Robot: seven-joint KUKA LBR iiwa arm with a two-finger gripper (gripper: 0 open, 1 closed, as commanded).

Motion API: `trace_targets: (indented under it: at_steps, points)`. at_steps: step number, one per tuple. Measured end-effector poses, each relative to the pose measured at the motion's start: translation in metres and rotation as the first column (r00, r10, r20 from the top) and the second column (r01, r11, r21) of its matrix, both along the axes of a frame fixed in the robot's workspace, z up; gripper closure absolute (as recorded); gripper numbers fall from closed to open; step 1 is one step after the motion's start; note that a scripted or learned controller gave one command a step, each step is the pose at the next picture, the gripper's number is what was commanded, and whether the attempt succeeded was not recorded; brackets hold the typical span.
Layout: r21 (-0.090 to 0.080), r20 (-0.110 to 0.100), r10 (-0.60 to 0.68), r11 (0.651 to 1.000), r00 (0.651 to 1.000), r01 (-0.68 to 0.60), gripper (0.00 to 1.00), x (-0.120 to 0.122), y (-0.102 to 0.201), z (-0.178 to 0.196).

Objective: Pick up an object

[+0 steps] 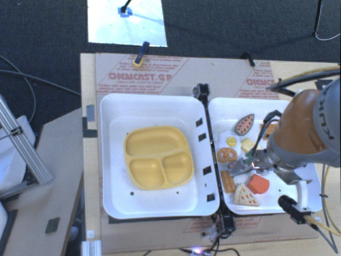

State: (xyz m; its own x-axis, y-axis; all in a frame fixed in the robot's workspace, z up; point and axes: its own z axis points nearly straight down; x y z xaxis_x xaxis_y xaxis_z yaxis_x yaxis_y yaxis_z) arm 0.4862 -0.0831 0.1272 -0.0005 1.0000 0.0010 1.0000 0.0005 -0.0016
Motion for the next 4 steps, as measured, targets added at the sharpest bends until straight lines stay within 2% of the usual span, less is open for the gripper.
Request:
trace_targets:
  at_steps: [3,4]
  points:
    - [-0.001,0.002,0.0,1.0,1.0,0.0,0.0,0.0,0.0,0.001]
    - [0.001,0.008,0.011,1.0,1.0,-0.011,0.0,0.002,0.078,0.06]
